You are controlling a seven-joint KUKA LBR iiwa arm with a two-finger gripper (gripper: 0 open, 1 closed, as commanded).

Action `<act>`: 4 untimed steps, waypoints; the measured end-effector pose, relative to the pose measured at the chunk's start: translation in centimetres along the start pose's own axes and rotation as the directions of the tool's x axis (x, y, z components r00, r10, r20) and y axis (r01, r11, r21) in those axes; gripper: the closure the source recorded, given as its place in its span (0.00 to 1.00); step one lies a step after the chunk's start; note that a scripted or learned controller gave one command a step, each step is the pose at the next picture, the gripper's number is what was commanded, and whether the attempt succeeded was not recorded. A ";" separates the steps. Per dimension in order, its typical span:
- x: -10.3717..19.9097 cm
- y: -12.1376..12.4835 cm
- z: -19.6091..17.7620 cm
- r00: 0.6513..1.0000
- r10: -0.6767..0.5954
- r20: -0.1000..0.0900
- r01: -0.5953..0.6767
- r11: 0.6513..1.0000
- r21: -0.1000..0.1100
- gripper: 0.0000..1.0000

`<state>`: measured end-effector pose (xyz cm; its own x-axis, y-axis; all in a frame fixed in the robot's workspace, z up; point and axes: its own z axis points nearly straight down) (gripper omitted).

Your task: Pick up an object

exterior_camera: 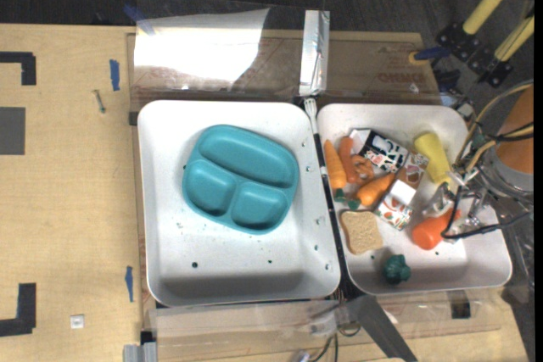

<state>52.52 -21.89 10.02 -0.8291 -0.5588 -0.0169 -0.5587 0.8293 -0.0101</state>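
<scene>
We see the tool (447,208) at three o'clock in the right white bin (475,271), beside an orange plastic pepper (429,231); its spread we cannot tell.

No text, number or brand can be read. The small black-and-white printed carton (381,151) in the right white bin (488,267) bears markings too blurred to make out, as does the small white carton with red print (395,205) beside the slice of toy bread (362,231).
</scene>
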 end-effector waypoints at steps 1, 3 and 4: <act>-0.9 0.8 -14.8 0.996 0.088 -0.005 -0.088 0.996 0.004 1.00; -6.0 1.1 -8.7 0.930 -0.367 -0.007 0.367 0.930 -0.013 1.00; -13.7 1.0 -13.5 0.970 -0.243 -0.004 0.243 0.970 -0.007 1.00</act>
